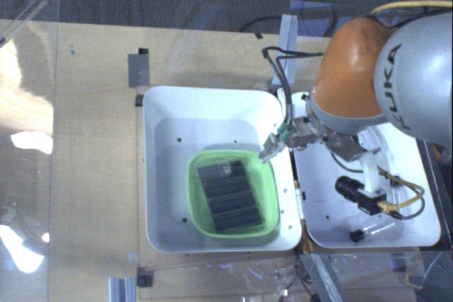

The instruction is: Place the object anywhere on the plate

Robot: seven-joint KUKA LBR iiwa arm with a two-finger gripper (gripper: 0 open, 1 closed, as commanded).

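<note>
The green plate point(195, 184) sits in the left bin point(159, 173), towards its near right corner. The object point(228, 198), a dark ridged slab, lies flat on the plate and covers most of its middle. A pale glint near the slab's far end blurs its surface there, so its make is hard to read.

The tool point(272, 148) hangs just over the plate's far right corner, close to the wall between the two bins. It shows as a small, blurred grey-green tip, and I cannot tell whether it is open or closed; nothing can be seen held in it. It is apart from the slab.

The arm point(417, 81), with its orange band point(350, 67), reaches in from the right and hides much of the right bin point(322, 223). Near that bin's front edge lies a small pale stick with a dark end point(368, 230), too small to identify. White glare washes over the worktop point(78, 152) on the left.
</note>
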